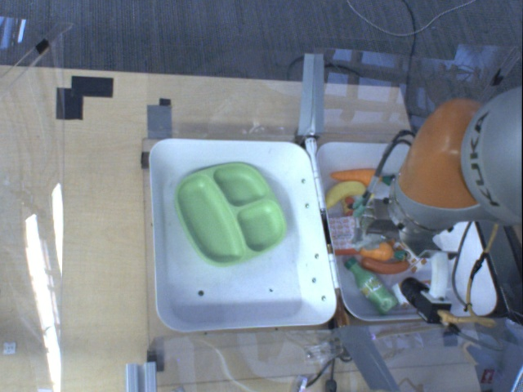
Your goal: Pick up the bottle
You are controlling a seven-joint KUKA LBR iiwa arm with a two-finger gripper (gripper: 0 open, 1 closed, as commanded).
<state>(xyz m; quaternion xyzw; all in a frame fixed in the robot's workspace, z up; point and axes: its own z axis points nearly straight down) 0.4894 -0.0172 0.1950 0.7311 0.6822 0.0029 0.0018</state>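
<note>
Robot arm hangs over a crowded bin, bottle lying just below.

From above, the gripper [377, 223] sits among toy food, its opening impossible to judge; the green bottle [372, 287] lies loose beside it, toward the bin's [347, 305] near wall.

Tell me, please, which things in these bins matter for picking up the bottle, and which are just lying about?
For the job:
- green bottle, lying in the right bin
- gripper, above that bin

Lying about:
- green divided tray in the left bin
- banana
- carrot
- orange-red item beside the bottle
</note>
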